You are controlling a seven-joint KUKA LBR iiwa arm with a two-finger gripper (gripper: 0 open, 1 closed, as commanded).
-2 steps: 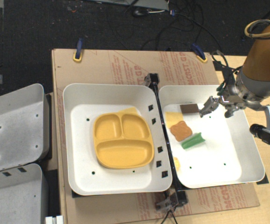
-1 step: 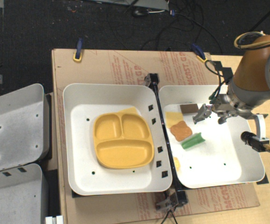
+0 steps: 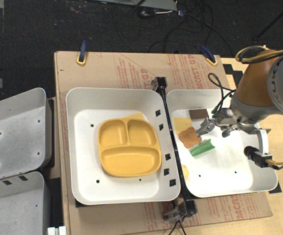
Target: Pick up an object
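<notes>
The right bin (image 3: pixel 239 180) holds a green block (image 3: pixel 201 148), an orange-brown piece (image 3: pixel 189 138), a pale yellow flat piece (image 3: pixel 182 124) and a dark brown square (image 3: pixel 198 114). My gripper (image 3: pixel 206 126) reaches in from the right and hovers just above and right of the orange-brown piece, with the green block slightly below it. Nothing shows clearly between its fingers. The grey wrist with the orange band (image 3: pixel 256 84) hides the bin's upper right part.
The left bin (image 3: pixel 82 180) carries a yellow divided tray (image 3: pixel 129 148). A small yellow bit (image 3: pixel 185 171) lies at the right bin's left wall. A black divider (image 3: pixel 166 126) separates the bins. Cables hang at the wrist, and white lids (image 3: pixel 14 131) lie left of the bench.
</notes>
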